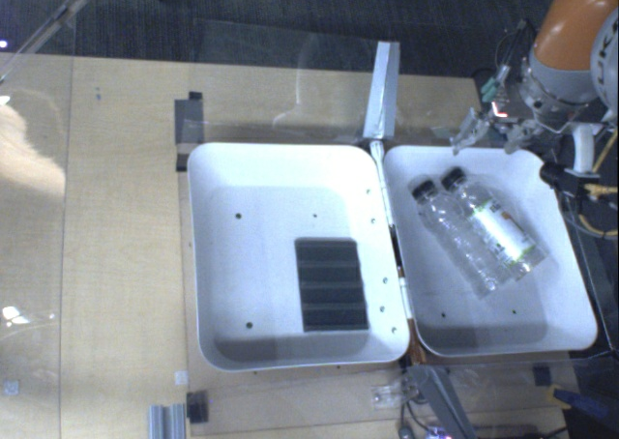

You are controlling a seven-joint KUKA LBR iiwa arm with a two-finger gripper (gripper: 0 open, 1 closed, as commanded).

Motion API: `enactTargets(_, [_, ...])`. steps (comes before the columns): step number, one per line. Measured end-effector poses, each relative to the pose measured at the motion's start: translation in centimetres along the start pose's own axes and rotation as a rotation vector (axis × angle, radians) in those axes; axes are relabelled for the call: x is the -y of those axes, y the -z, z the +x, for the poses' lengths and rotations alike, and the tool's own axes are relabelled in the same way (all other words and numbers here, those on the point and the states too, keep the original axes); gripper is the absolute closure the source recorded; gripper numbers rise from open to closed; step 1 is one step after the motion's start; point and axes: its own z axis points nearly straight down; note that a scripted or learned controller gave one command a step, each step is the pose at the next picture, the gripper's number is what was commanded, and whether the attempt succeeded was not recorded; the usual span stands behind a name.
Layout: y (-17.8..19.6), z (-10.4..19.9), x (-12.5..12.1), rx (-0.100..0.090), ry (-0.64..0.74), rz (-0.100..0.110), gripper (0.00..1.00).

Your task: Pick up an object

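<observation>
- Two white bins are set side by side on the bench: left bin (208, 234) and right bin (571, 282), touching along their shared edge.
- Two clear plastic bottles (479, 229) with dark caps are seen in the right bin, lying flat and side by side, touching, caps toward the bin's far-left corner, bodies angled toward its near-right part.
- A dark ribbed rectangular pad (331, 284) is seen lying flat in the left bin, near its near-right corner.
- The gripper (488, 128) is located above the far edge of the right bin, apart from the bottles; nothing is seen between its fingers.
- Finger spacing: cannot be told, too blurred.
</observation>
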Motion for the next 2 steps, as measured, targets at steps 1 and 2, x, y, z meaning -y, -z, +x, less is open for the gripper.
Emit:
enactTargets(1, [-13.5,1.0,0.1,0.001,0.125,-0.003,0.0])
enactTargets(2, [-12.3,1.2,-0.2,0.002,0.129,-0.011,1.0])
